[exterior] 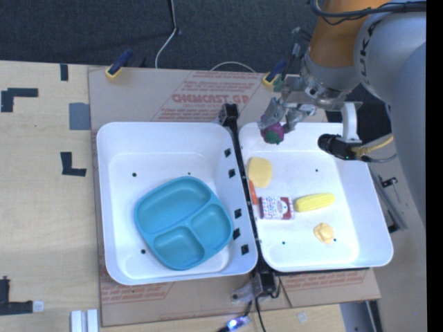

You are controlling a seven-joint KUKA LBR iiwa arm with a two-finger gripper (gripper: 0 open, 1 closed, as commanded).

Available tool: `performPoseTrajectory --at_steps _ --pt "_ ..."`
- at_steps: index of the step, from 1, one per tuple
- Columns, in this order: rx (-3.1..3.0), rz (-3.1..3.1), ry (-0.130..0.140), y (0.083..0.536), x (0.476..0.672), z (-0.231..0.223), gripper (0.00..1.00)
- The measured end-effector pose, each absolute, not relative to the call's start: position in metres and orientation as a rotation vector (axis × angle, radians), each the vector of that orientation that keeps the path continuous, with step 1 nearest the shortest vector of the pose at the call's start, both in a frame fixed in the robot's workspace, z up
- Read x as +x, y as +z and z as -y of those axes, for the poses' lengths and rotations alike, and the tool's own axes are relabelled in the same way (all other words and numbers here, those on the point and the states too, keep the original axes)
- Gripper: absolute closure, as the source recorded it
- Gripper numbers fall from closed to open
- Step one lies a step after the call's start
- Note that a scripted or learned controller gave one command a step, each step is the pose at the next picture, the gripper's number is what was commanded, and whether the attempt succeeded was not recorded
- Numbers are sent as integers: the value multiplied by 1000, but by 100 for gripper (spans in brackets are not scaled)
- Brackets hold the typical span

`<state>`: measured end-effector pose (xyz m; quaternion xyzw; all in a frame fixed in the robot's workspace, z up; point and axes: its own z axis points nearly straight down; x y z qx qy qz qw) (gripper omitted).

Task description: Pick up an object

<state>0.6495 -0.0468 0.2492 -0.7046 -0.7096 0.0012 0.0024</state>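
Purple and green show between the fingers of the gripper (pixel 275 128), which hangs above the far left corner of the right bin (pixel 360 185). That small purple object (pixel 273 135), with a green patch on it, looks pinched between the 2 fingers and lifted clear of the bin floor, so the claw reads as closed on it, though the hold is seen from a slant and only the lower part of the object is visible.

Below it, 4 other things lie in the right bin: a pale yellow lump (pixel 259 171) near the dividing wall, a red and white packet (pixel 275 207) just below that, an ear of corn (pixel 314 201) beside the packet, and a small yellow piece (pixel 324 233) nearer the front edge. The left bin (pixel 111 151) holds a blue divided tray (pixel 183 221).

Judging by this, the pick is mostly made and what remains is to carry the object without losing it. The main risk is a slip: the object seems caught near its top, with most of its body hanging beneath the fingertips, so a quick swing of the arm could shake it loose. If it dropped here it would likely land near the yellow lump or strike the wall between the bins and bounce either way. A shallow grip on a rounded, possibly soft body would be the cause.
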Motion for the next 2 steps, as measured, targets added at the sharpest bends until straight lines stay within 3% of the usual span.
performPoseTrajectory --at_steps 2 --pt "-2210 2226 4 236 617 -62 100"
